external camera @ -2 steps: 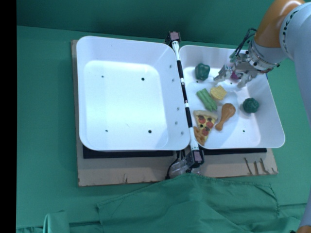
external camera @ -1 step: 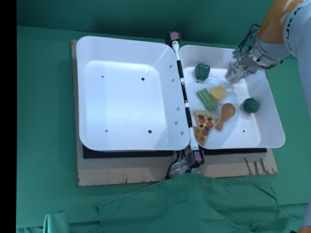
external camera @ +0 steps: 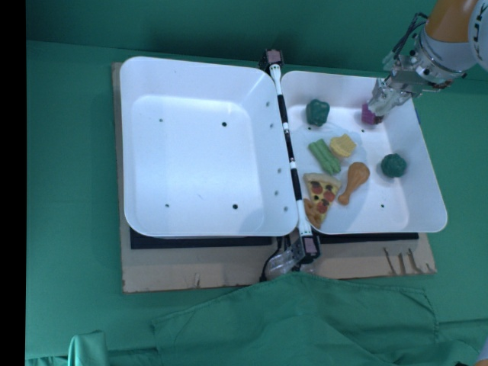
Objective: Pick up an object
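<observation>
Magenta plastic lump, small (external camera: 369, 116), noted as likely target: far side of right-hand shallow white bin (external camera: 427, 204), close to far wall. Found grey two-finger gripper (external camera: 381, 104) low over it, right at its right edge, arm w/ orange band (external camera: 461, 6) reaching in from far right. Couldn't tell whether gripper was open or closed, nor whether lump was actually caught; too small and blurred at that spot.

Logged rest of right bin: dark green toy pepper (external camera: 318, 112) left of lump, apart from it; dark green round toy (external camera: 393, 165) nearer, toward right wall; green stalk bundle (external camera: 325, 156) touching yellow wedge-like piece (external camera: 343, 145) mid-bin; tan toy drumstick (external camera: 354, 181) and toy pizza slice (external camera: 320, 197) near side. Saw no items in left-hand white bin (external camera: 191, 158).

Judged step as descent/close on lump, task early, nothing lifted yet.

To do it well, probably:
- Centre over lump first; looked offset to its right, so risk of nudging it instead of straddling.
- Mind far wall: little room, possible scrape or lump pinned against it.
- Go fully down before closing, close slowly, lift straight up.
- Check lump rises w/ gripper before moving off; retry if not.
</observation>
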`<state>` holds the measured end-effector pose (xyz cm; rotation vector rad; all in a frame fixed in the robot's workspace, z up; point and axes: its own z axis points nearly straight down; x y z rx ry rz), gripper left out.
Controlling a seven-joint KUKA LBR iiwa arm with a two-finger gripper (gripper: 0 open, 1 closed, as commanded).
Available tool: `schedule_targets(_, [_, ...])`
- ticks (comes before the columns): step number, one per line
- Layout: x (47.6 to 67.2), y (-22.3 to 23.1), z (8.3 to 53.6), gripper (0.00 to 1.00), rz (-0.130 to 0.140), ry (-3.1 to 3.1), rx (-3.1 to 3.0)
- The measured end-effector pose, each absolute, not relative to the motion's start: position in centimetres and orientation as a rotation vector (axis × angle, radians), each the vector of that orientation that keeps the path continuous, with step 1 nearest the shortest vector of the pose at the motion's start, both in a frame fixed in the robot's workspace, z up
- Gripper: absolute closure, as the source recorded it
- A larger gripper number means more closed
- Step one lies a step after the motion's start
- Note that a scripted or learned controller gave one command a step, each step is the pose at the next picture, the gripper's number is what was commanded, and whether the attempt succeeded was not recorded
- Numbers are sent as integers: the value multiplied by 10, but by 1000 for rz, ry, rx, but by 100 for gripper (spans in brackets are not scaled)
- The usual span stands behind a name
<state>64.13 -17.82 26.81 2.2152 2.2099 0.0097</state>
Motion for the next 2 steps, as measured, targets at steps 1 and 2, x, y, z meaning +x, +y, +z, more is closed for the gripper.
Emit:
schedule_targets(1, [639, -176, 317, 100, 9, 2212, 2216])
schedule_targets(2, [640, -179, 386, 100, 10, 2209, 2215])
